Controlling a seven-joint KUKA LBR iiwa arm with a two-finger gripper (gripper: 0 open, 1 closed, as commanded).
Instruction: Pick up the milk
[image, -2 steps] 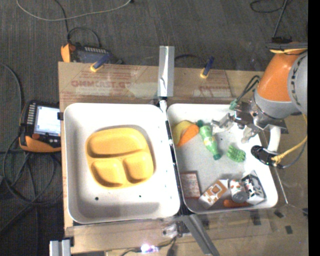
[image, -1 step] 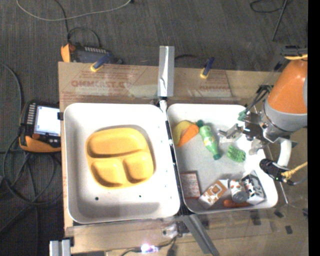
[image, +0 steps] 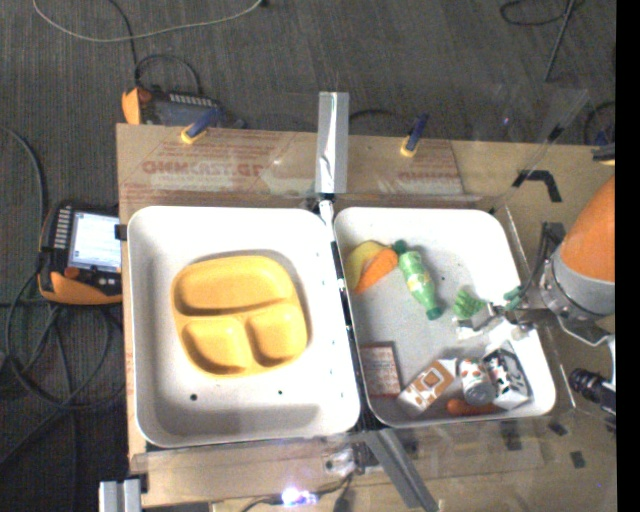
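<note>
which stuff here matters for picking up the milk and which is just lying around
For the job: milk carton, hand, right bin.

Lying about: green bottle, carrot, small orange-and-white box, yellow divided tray in the left bin.

Count of things on the surface (image: 140, 160): two bins, one tray, and several small items.

Two white bins: the left bin (image: 150, 300) holds one yellow divided tray (image: 242, 310); the right bin (image: 520, 270) holds one green bottle (image: 420, 283), one orange-and-yellow toy (image: 368, 264), one small green piece (image: 468, 301), one brown packet (image: 378, 368), one orange-and-white carton (image: 428, 386) and one black-and-white carton (image: 505, 375).
</note>
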